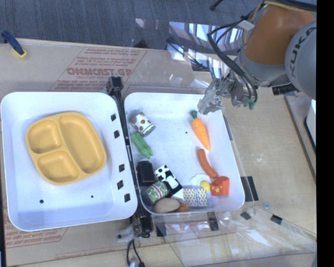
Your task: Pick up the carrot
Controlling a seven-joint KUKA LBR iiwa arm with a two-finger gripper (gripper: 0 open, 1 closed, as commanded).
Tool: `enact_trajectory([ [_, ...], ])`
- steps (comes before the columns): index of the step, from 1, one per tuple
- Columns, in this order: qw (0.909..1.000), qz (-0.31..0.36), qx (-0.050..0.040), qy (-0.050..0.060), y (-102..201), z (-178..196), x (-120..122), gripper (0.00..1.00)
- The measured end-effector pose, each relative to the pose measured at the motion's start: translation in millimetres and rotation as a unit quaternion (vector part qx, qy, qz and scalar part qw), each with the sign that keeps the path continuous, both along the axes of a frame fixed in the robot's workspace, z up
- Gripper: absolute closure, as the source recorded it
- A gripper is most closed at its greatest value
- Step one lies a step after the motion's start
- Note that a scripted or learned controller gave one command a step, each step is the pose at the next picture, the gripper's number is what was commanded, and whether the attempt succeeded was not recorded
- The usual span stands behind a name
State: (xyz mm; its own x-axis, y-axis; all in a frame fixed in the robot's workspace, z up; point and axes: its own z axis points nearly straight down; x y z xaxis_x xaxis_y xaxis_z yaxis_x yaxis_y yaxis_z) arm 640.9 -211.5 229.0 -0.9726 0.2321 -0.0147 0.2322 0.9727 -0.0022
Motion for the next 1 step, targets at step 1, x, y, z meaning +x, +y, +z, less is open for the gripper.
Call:
enact_trajectory([
  [1,0.9945,-0.104,0.0033,0.006,55.8,-6.3,-67.9,1.00],
])
